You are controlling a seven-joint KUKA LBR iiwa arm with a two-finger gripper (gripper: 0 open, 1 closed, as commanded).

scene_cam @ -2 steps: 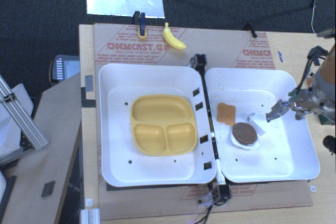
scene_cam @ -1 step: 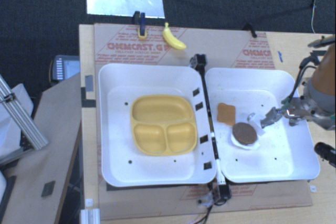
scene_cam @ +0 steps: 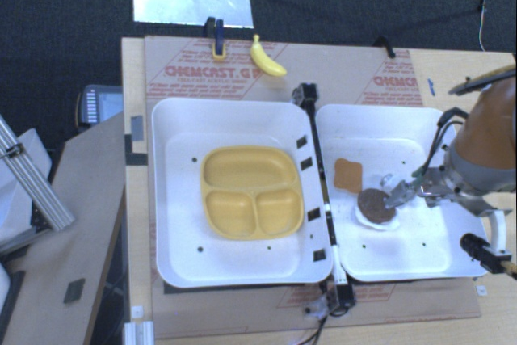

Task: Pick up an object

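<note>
In the right bin point(scene_cam: 420, 262), toward its middle, a brown disc on a white base point(scene_cam: 376, 208) lies under the gripper point(scene_cam: 393, 194); how wide the tool stands, or whether it grips anything, I cannot tell. The disc looks low and flat, so a grasp may skid off. Just beyond, a tan slice point(scene_cam: 349, 174) could get nudged. The left bin point(scene_cam: 174, 254) carries a yellow divided tray point(scene_cam: 246, 191); a banana point(scene_cam: 266, 61) lies past the far edge.

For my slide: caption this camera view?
Gripper over a brown disc beside a toast slice in the right bin.
</note>
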